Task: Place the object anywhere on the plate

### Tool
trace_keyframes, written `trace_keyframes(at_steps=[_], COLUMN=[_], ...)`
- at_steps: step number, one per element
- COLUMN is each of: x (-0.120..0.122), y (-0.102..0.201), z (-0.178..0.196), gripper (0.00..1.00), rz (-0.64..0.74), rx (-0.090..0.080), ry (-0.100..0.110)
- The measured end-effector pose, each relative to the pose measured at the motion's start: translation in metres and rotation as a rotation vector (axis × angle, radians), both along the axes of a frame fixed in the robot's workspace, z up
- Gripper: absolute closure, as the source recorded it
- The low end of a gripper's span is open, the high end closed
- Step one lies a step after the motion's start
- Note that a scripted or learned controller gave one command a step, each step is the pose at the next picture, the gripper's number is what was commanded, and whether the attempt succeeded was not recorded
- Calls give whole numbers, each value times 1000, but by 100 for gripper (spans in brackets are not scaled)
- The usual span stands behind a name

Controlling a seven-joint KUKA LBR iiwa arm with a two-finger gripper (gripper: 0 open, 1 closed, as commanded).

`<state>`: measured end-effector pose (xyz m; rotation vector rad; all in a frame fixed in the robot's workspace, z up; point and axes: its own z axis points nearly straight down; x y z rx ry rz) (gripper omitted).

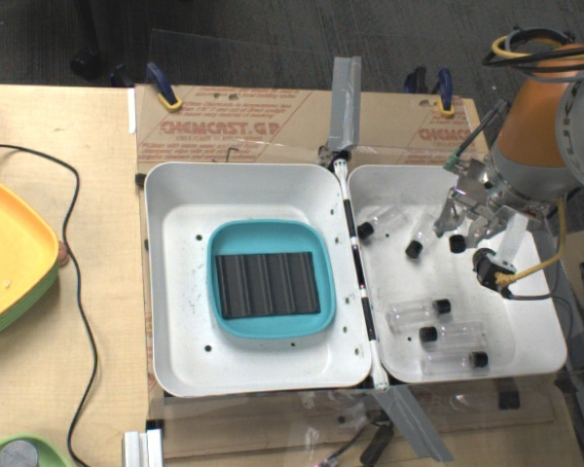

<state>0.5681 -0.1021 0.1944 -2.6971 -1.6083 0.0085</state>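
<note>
A teal rectangular plate [270, 239] with a dark ribbed centre lies in the left bin [175, 261]. Several clear vials with black caps lie scattered in the right bin [526, 348]: one [366, 230] near the divider, one [414, 249] mid-bin, one [441, 306] lower down. My gripper [458, 232] hangs over the upper part of the right bin, its two dark fingers apart. A black-capped vial [456, 244] lies just under the fingertips; I cannot see whether they touch it. Nothing is lifted.
Two more vials [428, 335] [479, 360] lie near the right bin's front edge. A yellow-and-black cable [511, 278] loops below the wrist. Cardboard [234, 125] lies behind the bins. Yellow dishes [10, 261] and a black cord [78, 290] sit on the wooden bench at left.
</note>
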Motion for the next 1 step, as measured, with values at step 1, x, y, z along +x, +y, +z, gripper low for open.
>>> trace_keyframes(at_steps=[1], x=[0], y=[0], z=[0], gripper=[0], rz=[0], rx=[0], ry=[-1])
